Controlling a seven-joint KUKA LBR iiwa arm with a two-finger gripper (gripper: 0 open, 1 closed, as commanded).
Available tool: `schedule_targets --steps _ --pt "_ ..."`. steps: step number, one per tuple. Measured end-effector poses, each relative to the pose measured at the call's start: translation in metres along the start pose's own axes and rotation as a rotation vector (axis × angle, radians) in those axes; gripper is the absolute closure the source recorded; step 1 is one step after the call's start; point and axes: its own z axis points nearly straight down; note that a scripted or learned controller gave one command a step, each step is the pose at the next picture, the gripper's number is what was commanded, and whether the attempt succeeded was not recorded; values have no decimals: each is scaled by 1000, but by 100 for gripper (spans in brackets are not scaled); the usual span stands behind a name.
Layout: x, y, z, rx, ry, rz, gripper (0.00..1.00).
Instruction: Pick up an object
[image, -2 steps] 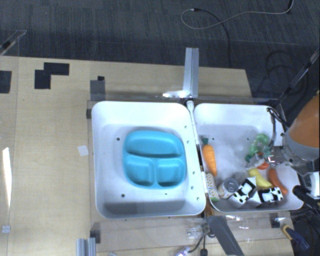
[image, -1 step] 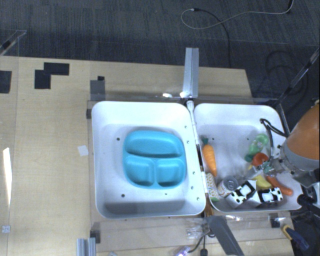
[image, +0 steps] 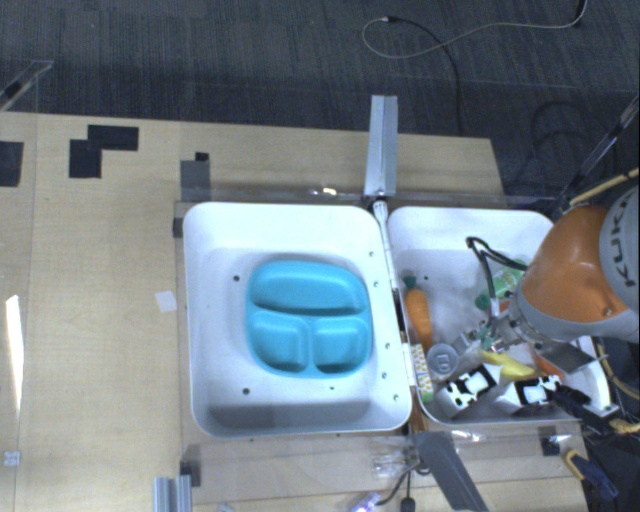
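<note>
Objects (image: 470, 375) clutter the right bin (image: 440, 235); blue tray (image: 305, 315) fills the left bin (image: 215, 300).

Two white bins (image: 210, 300), one blue tray (image: 305, 315), one carrot (image: 418, 316)

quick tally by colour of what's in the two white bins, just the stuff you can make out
blue plastic divided tray: 1
orange carrot-shaped toy: 1
yellow banana-shaped toy: 1
round grey metal can: 1
black-and-white patterned pieces: 2, second one
total: 6; the arm hides more clutter
</note>
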Motion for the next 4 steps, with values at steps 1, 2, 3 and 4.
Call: schedule_targets --steps 1,2,3,4 --pt "5 3 -10 1 13 -6 100" --pt "-26 -13 5 13 30 78 100" --pt "15 3 3 9 22 21 100" --pt "-47 54 8 12 25 33 100"
